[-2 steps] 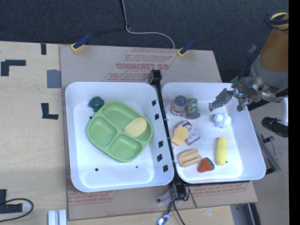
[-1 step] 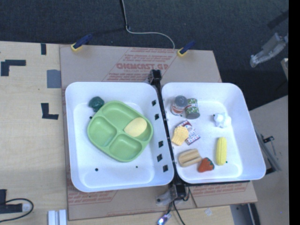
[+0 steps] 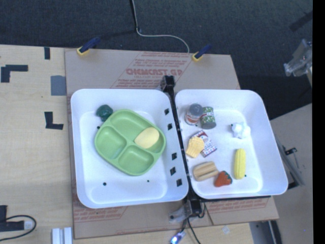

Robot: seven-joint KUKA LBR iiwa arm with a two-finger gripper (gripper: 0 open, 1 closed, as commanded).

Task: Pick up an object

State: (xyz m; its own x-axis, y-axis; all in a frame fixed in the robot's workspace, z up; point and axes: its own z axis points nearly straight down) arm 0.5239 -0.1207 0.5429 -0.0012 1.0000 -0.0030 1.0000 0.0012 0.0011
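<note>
My pincer (image 3: 299, 61) hangs blurred at the frame's right edge, partly cut off, well apart from both bins; released or clenched, I cannot tell. In the right bin (image 3: 254, 101) lie a corn cob (image 3: 239, 162), a strawberry (image 3: 223, 178) and two cans (image 3: 200, 115) with unreadable labels. The bins rest on cardboard (image 3: 152, 70) over a wooden bench (image 3: 30, 151), with dark floor (image 3: 61, 9) beyond.

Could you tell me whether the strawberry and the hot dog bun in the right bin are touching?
Touching. The camera view shows the strawberry pressed against the right end of the bun, with no white bin floor visible between them.
</note>
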